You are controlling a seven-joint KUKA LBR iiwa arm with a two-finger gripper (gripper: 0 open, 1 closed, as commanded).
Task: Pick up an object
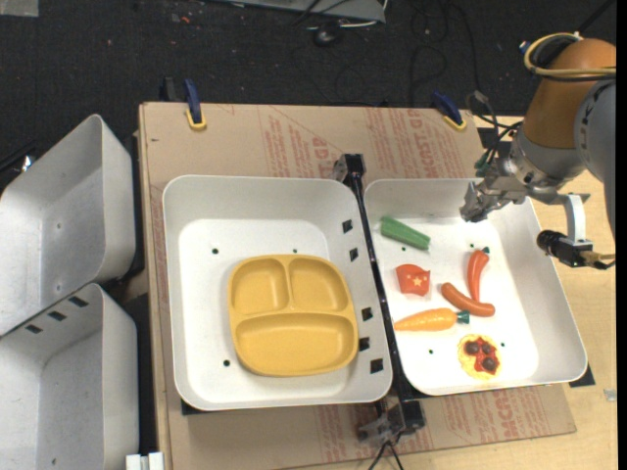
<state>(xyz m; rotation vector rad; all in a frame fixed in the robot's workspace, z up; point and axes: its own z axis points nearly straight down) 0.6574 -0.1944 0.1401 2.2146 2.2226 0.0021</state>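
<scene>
In the right bin (549, 292) lie six small toy foods, any of which could serve as the object to pick up. A green toy vegetable, perhaps a cucumber or pepper (405, 231), lies slantwise near the bin's far left. Below it sits a small red piece with a yellow mark (413, 279). To its right a red chili pepper (476, 268) stands roughly lengthwise, its lower end close to a red-orange sausage (467, 299) that lies at a slant. Just below and left of the sausage lies an orange carrot (425, 321) with a green tip, nearly touching it. Near the bin's front edge rests a small yellow disc with red toppings, like a toy pizza (479, 355).

The gripper (477, 207) hangs over the far right part of this bin, above and well apart from the foods, closest to the chili and the green vegetable. It is dark and small here, and I cannot tell how it is set; nothing is seen held in it. The grey arm with its orange band (571, 91) comes in from the right.

The left bin (186, 292) holds a yellow divided plate (292, 314) with three compartments, lying flat near its middle. Both bins sit side by side on a cardboard-covered bench (284, 135), with two more white bins (59, 292) off to the left.
</scene>
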